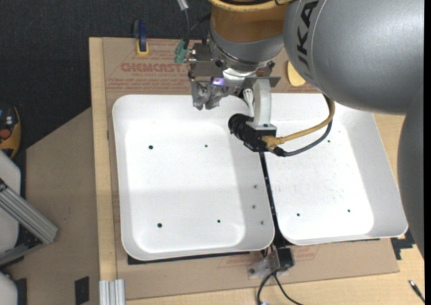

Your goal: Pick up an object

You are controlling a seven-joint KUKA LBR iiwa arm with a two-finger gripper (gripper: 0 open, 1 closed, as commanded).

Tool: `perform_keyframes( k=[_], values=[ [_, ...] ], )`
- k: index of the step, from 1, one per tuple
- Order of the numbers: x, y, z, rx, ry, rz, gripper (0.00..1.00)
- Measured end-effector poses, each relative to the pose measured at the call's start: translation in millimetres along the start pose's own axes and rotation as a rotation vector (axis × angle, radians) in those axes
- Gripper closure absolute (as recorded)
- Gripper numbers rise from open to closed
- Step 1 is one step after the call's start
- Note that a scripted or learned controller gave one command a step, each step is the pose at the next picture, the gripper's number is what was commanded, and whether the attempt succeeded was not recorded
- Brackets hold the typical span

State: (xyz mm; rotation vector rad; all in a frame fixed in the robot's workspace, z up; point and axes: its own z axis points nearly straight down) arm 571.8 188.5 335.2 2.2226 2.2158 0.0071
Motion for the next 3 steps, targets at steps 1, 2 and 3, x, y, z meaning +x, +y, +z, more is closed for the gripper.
perform_keyframes(
  k=[1,2,3],
  values=[
    [38,47,90,0.011,-0.002,-0.006,1.0],
    [-16,40,32,-0.002,-0.001,0.002,1.0],
    [-23,21,23,0.008,-0.001,-0.001,1.0]
  ],
)
